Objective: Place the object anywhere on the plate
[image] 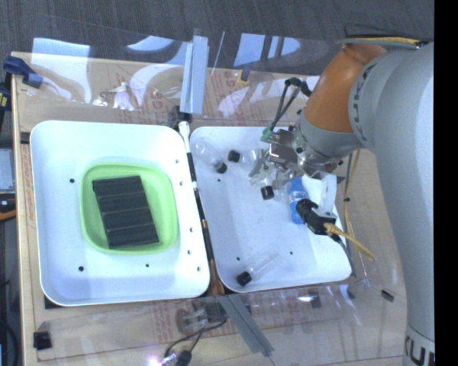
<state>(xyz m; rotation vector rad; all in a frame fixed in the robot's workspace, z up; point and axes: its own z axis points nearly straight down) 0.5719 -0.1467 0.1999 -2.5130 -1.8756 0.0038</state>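
Observation:
A lime-green plate [89,204] sits in the middle of the left bin [49,235]. A dark grey ribbed block [124,210] lies flat on the plate, slightly tilted. My gripper [269,178] hangs over the upper middle of the right bin [244,227], far from the plate, pointing down and left. A blue object [297,205] lies just right of it, partly hidden by the wrist and a black cable fitting.
Small black-capped clear pieces lie in the right bin: two near the top left [234,156] [220,168] and one at the bottom [244,278] beside a clear tube [264,264]. The raised rims between the bins [192,197] separate my gripper from the plate.

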